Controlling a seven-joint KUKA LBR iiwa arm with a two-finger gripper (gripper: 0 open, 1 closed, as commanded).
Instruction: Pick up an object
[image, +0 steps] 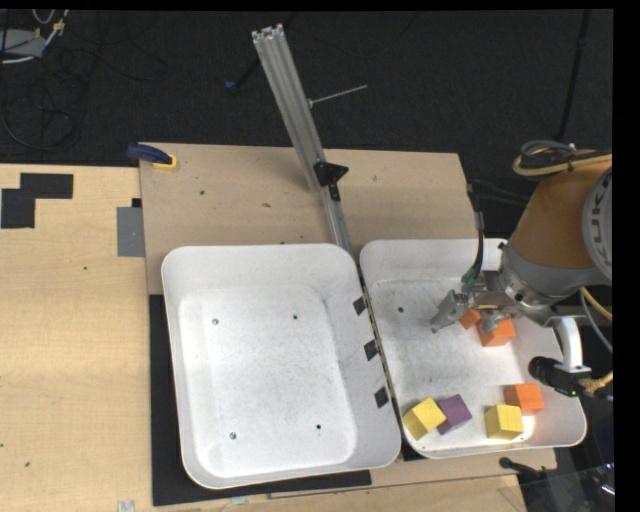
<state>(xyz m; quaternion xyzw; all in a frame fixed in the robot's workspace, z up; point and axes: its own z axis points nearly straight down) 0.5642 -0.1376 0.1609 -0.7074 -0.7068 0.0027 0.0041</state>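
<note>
My gripper (468, 312) is low in the right bin (420, 262), near its middle, at the end of the grey arm with the orange band (560, 225). An orange block (496, 332) lies right under the gripper's right side and is partly hidden by it. I cannot make out whether the gripper holds that block. Near the front wall of the same bin lie a yellow block (424, 416), a purple block (456, 410), a second yellow block (503, 421) and another orange block (526, 397).
The left bin (200, 270) stands beside the right one, with black clips (368, 348) along their shared edge. A slanted aluminium bar (295, 110) rises behind the bins. Cables and arm hardware (565, 365) crowd the right bin's right edge.
</note>
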